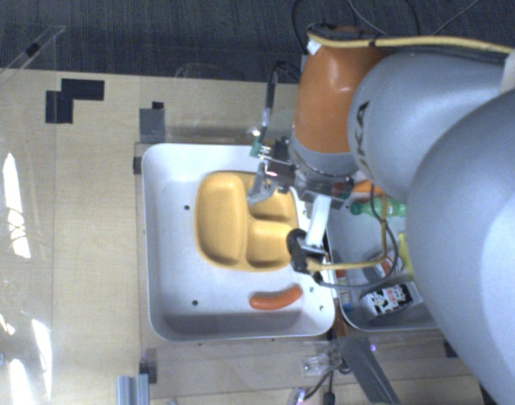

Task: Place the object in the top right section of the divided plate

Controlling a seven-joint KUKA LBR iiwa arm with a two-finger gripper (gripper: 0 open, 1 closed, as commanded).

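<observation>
Camera view showed the tool (279, 184) over the yellow divided plate (228, 218), its grip state impossible to tell, while the sausage (275, 298) lay apart in the left bin (169, 226), evidently unplaced.

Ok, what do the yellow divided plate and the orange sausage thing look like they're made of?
The divided plate looks like moulded plastic: uniform yellow, rounded section walls, soft matte sheen. The sausage is probably plastic or rubber toy food, given its smooth, evenly orange-red surface with a faint highlight.

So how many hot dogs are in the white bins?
1. The hot dog lies in the left bin, near its bottom edge, just below the yellow plate. The arm covers most of the right bin, so more could be hidden there.
</observation>
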